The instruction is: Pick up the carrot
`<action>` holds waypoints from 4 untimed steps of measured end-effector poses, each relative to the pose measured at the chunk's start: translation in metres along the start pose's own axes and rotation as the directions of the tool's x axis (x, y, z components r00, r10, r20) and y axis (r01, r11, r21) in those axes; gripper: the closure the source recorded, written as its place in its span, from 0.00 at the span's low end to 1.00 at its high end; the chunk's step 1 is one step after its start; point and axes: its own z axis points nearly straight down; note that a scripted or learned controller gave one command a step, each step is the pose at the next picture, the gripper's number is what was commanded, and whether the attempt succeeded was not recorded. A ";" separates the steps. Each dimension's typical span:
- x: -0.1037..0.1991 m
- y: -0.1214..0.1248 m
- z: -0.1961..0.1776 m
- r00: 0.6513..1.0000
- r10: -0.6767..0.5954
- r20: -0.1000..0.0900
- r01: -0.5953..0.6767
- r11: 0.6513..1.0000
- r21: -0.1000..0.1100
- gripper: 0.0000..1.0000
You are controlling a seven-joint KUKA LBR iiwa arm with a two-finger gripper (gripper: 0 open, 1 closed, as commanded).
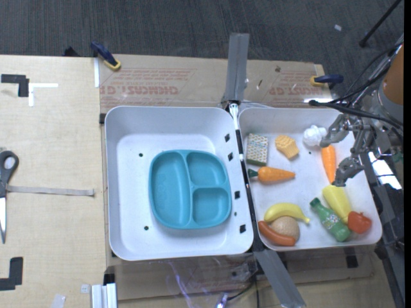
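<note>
The carrot (275, 174) is a short orange toy with a green stub at its left end, lying on its side with the tip pointing right. It rests in the right bin (292, 122), close to the bin's left wall, just near of a speckled sponge block (257, 149). A second, slimmer orange carrot-like piece (329, 162) lies lengthwise further right.

The counter (45, 159) is pale board with black tape marks; scissors (6, 185) lie at its left edge. Cardboard (160, 82) sits under the bins, held by blue and yellow clamps (106, 55), and dark carpet shows beyond. The left bin (122, 191) holds a teal divided plate (191, 188).

The gripper (340, 153) hangs over the right side of the right bin, its two fingers spread wide with the slimmer orange piece lying between them, nothing clamped. The stubby carrot lies well to the gripper's left, apart from it, with a yellow chunk (287, 146) between them on the far side
</note>
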 end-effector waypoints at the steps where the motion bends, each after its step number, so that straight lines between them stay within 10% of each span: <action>1: -0.045 -0.049 0.090 0.995 -0.099 0.001 0.099 0.995 0.000 0.00; 2: -0.087 -0.080 0.181 0.999 -0.046 -0.001 0.046 0.999 -0.001 0.00; 3: -0.090 -0.079 0.169 0.999 -0.050 0.007 0.050 0.999 0.002 1.00; 4: -0.097 0.010 0.118 0.991 0.136 0.004 -0.136 0.991 -0.001 1.00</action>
